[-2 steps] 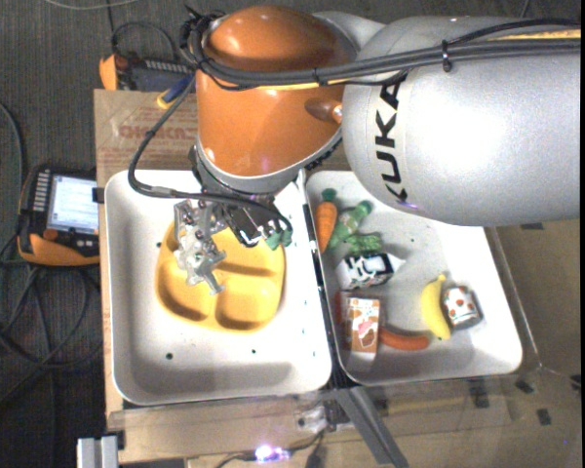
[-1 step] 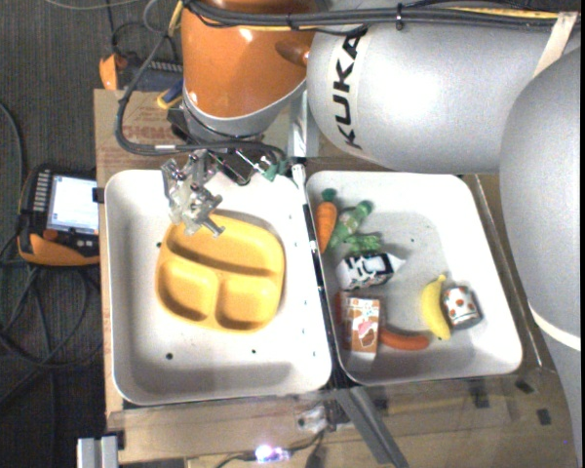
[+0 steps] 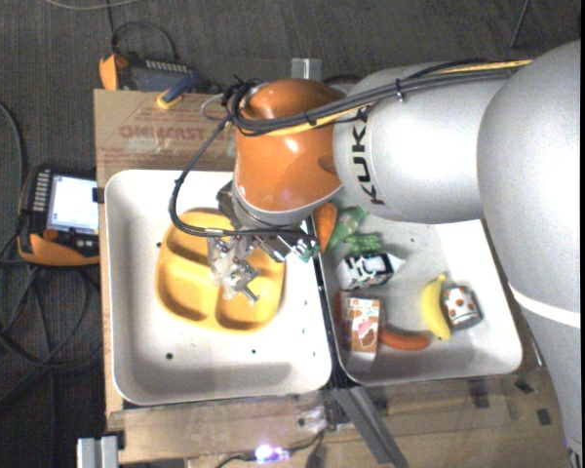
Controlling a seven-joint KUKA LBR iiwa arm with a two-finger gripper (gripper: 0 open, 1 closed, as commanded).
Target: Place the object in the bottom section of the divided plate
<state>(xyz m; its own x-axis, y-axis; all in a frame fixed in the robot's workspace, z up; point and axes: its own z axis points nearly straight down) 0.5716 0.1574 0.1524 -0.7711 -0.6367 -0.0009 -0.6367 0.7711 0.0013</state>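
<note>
Tool (image 3: 236, 269) of the grey arm with the orange wrist band (image 3: 283, 149) hangs over the yellow divided plastic plate (image 3: 180, 286), above the ridge between the plate's sections; whether its two metal fingers are apart or together cannot be told, since they blur into the cabling and glare, and nothing can be made out between them. The plate lies flat in the left shallow white bin (image 3: 136, 359), toward that bin's right half, and its visible sections look bare yellow. The object to be placed cannot be picked out with certainty; candidates all lie in the right shallow white bin (image 3: 497, 359): an orange carrot with green leafy top (image 3: 328, 224) at the upper left corner, just beside the divider between bins; a black-and-white cow-patterned toy (image 3: 369, 269) below it; a small brown and red carton (image 3: 363, 322) lower still; a red-orange sausage-shaped piece (image 3: 406, 339) touching the carton's right side; a yellow banana (image 3: 432, 305) just above that; a small white and red can (image 3: 460, 305) touching the banana's right side. Left of the desk on the floor, an orange-edged handheld pendant with lit screen (image 3: 60, 214); a brown cardboard sheet (image 3: 161, 135) lies under the bins' far edge
</note>
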